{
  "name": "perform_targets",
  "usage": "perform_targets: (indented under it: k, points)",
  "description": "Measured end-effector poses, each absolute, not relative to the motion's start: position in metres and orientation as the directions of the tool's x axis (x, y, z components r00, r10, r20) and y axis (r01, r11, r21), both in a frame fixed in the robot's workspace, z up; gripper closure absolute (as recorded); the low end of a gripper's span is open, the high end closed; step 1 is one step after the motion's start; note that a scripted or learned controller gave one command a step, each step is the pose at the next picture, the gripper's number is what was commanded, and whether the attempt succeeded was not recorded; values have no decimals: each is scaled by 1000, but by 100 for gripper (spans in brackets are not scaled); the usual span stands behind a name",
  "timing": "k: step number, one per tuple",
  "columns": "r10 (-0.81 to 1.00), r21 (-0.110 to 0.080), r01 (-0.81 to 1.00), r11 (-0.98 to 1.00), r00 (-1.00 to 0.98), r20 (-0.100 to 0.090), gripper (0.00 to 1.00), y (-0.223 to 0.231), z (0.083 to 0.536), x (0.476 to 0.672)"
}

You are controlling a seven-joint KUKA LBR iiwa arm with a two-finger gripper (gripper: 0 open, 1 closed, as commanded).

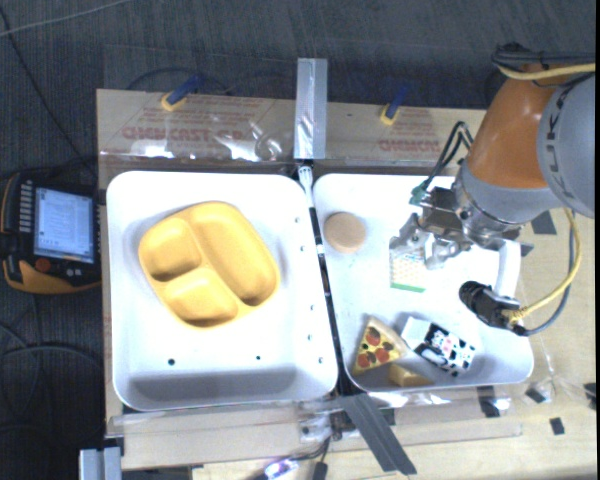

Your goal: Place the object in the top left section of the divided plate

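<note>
The jaws hang over the upper middle of the right bin, just above a small green-and-white card; whether they are released or clenched cannot be told, and nothing is seen between them.

Nearest, at the lower edge of the right bin, lie a toy pizza slice and, just to its right, a small black-and-white patterned block. Farther up, near the bin's left wall, sits a round tan cookie, apart from the jaws. The yellow divided plate rests in the middle of the left bin, tilted in the frame, all three sections bare.

A black cylinder with a yellow cable hangs off the arm at the right. Grey letters run up the arm's upper right part, cut off by the frame edge.

Along the far edge of the surface, red printing shows through clear plastic sheet, too blurred to read. At the left of the frame, a handheld control unit with a lit screen lies on the dark carpet.
</note>
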State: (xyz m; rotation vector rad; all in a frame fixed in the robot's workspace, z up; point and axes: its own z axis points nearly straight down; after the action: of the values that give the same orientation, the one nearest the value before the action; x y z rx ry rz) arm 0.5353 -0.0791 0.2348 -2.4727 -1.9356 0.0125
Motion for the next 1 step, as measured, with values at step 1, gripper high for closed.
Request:
perform_targets:
  k: [1]
  points:
    - [949, -8, 949, -314, 314, -4, 100, -72, 231, 555]
